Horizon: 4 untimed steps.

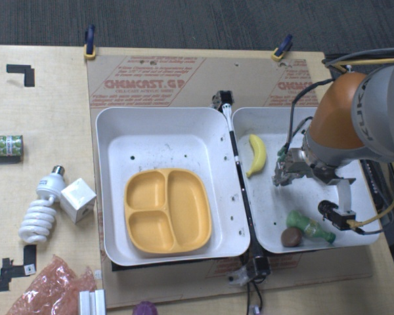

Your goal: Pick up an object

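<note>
Where the grey arm with its orange band reaches in from the right, its hand hangs over the right-hand white bin, low above the bin floor; whether it is released or clenched cannot be told from this slant, and nothing can be seen between its tips. Just to the left of the hand lies a yellow banana, curved, close to the bin's left wall and apart from the hand. Nearer the front of the same bin a green bottle lies on its side, with a small brown round object touching or just beside its left end. Black cables run along the bin's right side below the arm.

Beside it, the left-hand white bin holds a yellow divided plate with three compartments, lying flat toward the front. Both bins rest on a brown board printed with red lettering, clamped at its far edge by two blue-and-yellow clips.

Out on the desk to the left lie a small green can on its side, a white spiral light bulb, a small white box just beside the bulb, and a pink mesh bag at the front edge.
</note>
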Tool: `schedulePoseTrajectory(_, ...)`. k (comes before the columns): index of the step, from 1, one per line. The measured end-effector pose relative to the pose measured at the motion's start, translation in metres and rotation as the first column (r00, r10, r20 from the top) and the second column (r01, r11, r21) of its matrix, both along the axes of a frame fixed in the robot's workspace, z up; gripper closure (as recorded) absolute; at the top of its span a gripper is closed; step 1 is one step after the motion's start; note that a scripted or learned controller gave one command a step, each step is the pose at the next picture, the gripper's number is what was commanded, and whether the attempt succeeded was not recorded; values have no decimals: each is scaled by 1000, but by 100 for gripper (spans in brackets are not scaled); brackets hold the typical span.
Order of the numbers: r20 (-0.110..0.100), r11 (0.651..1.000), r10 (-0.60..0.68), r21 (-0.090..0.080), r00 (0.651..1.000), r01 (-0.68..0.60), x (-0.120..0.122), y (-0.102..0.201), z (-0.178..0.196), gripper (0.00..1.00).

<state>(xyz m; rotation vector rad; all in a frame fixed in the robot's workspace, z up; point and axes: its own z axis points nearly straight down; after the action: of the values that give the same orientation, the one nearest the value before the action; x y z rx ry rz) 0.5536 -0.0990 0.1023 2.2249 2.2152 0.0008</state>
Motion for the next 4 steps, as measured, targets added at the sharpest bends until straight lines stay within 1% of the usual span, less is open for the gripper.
schedulePoseTrajectory(1,0,1000,0,0,1000,0,0,0,0,0)
schedulePoseTrajectory(2,-2,1000,2,1,1000,-2,-47,0,-10,0)
schedulePoseTrajectory(3,1,1000,1,0,1000,-1,-46,-1,0,100)
schedulePoseTrajectory(4,-1,1000,6,0,1000,-6,22,-17,8,100)
